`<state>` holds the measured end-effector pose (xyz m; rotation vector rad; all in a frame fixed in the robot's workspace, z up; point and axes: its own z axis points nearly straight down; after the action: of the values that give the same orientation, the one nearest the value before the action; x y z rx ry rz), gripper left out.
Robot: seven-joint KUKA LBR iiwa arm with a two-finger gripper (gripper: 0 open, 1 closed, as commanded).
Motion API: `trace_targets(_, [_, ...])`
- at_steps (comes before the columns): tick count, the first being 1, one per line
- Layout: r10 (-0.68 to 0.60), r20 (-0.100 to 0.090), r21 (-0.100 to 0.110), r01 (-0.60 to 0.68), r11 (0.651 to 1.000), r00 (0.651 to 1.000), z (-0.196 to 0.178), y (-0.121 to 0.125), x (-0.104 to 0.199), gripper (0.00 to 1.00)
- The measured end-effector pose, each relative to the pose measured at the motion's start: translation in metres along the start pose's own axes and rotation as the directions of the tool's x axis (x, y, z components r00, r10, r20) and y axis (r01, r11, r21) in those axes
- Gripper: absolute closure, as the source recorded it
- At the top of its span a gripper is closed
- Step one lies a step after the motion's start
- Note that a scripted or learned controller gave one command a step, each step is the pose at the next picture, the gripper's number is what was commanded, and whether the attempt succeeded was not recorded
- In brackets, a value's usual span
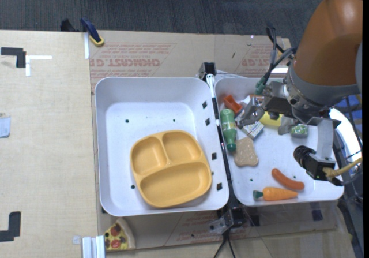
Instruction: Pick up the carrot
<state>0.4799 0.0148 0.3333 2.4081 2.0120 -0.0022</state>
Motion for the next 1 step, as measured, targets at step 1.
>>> trace_targets(1, [-0.051, -0.001, 0.005, 0.051, 0.999, 0.999, 0.117, -0.0073, 0.0614, 0.0])
